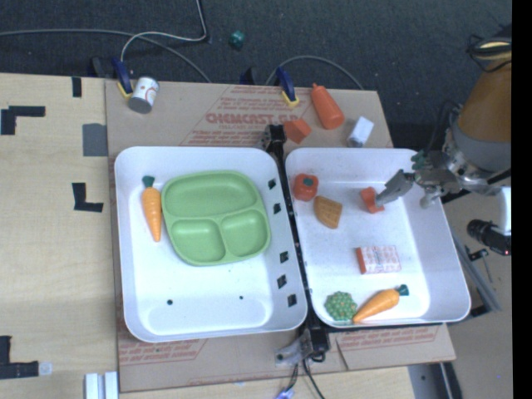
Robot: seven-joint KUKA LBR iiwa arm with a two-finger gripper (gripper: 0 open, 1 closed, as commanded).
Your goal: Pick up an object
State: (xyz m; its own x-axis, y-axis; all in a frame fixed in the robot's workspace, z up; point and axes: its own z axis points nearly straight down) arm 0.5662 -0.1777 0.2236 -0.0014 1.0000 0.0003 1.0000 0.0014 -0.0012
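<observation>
End effector in right bin, upper right of frame; small red block touching its tip, just left. Grip state: can't tell.

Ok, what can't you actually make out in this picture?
- Gripper: in the camera view its tip overlaps the small red block; whether it grips the block cannot be told.
- Arm: cut off by the right edge.
- Red-and-white packet: print too small to read.
- Small teal thing beyond the bench: too small to identify.
</observation>
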